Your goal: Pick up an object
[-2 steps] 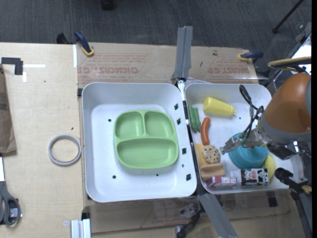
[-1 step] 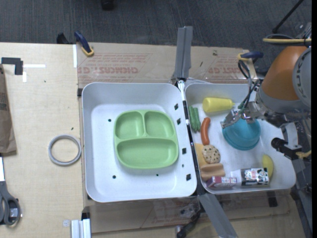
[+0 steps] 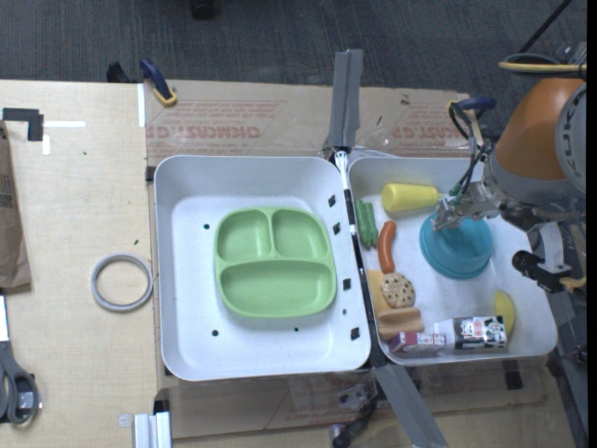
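Nearest you, the green plate [image 3: 275,273] fills the left bin [image 3: 177,278]. Rightward, your end effector [image 3: 450,215] hovers over the blue bowl [image 3: 457,247]; I cannot tell its opening. Descend squarely onto the rim.

Pale green divided plate [image 3: 275,274] sits in a white bin [image 3: 177,278]. Next door: a yellow cone-like piece [image 3: 409,197], a blue bowl shape [image 3: 456,246], an orange sausage [image 3: 386,246], a green strip [image 3: 366,223], a tan cookie [image 3: 398,291] dotted brown. Light wood worktop [image 3: 75,213], orange-and-grey arm [image 3: 541,138].
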`<move>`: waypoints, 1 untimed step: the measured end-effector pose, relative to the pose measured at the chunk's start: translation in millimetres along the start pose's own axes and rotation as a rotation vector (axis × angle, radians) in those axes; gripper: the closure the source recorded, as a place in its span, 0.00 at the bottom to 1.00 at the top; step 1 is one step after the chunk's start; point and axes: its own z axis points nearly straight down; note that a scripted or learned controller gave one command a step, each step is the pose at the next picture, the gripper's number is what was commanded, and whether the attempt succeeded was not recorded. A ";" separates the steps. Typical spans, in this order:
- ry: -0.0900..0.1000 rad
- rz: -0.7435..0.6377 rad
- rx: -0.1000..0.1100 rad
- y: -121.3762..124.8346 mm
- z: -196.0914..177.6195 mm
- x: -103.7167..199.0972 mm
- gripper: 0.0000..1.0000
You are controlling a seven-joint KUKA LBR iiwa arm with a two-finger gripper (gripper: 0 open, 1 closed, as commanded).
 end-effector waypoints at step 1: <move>0.001 0.000 0.019 40.4 11.3 -4.5 1.00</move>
